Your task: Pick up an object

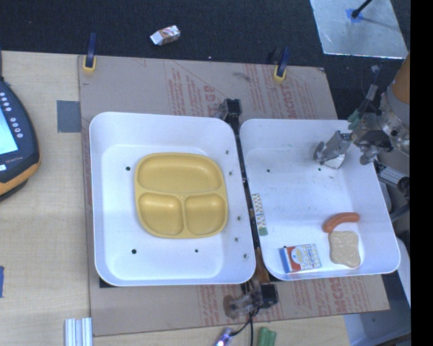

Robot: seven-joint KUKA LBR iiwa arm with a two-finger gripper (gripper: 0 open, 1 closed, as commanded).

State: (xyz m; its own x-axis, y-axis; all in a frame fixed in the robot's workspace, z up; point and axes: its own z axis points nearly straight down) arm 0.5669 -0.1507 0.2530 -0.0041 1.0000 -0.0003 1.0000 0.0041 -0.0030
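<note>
The tool (334,152) is hovering, fingers spread and holding nothing, over the right bin (296,193), well apart from the sausage (340,221) and bread slice (344,249).

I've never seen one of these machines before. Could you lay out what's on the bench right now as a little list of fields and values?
left bin: holds a yellow divided plate, three compartments, lying flat
right bin: holds a sausage, a slice of bread and a small carton, all grouped at its near right corner
gripper: over the far right part of the right bin, apart from the three items
arm: reaches in from the right
held item: none visible
beside the bins: a handheld control pad at the left edge
</note>
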